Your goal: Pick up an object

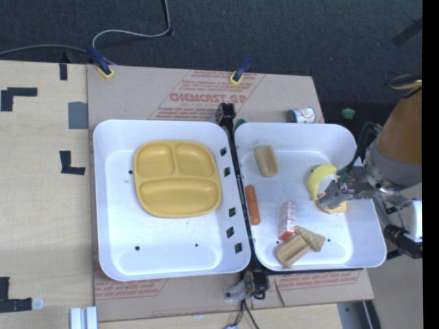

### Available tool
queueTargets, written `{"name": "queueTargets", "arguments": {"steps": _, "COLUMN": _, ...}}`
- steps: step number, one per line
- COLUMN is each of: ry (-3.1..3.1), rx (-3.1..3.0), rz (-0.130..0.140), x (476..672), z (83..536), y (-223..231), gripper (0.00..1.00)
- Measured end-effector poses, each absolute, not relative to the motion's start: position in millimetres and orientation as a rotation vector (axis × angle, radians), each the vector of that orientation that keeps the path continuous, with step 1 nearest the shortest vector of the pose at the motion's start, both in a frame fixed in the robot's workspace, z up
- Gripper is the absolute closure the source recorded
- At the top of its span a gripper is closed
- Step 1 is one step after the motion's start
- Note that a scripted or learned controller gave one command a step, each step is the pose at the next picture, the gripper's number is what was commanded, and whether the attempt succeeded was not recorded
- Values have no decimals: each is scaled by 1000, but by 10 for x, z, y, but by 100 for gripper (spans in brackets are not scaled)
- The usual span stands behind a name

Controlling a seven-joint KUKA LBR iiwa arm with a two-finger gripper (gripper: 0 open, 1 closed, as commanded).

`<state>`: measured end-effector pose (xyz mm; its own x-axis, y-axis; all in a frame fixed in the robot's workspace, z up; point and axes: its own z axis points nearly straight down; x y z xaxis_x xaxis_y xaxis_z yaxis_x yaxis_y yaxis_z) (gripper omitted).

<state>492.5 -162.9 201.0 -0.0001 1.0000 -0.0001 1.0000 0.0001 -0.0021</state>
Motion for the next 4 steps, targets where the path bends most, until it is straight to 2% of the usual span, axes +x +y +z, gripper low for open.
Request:
{"name": "queueTargets", "arguments": {"steps": 1, "ry": -2222, "rx": -2220, "rz": 1, "x": 5252, "z": 1104, "y": -1419, "gripper": 0}}
{"name": "queueTargets", "arguments": {"steps": 2, "ry": -2224, "rx": -2220, "rz": -4, "x": 5567, "z": 861, "y": -946, "gripper": 0}}
{"name": "queueTargets", "arguments": {"steps": 3, "ry": -2224, "rx": -2222, "rz": -3, "x": 6033, "z": 857, "y": -1001, "gripper": 0}}
{"name": "queueTargets", "arguments": {"steps": 4, "ry": -2213, "rx": -2208, "rz": 20, "x": 6648, "z": 835, "y": -962, "gripper": 0}}
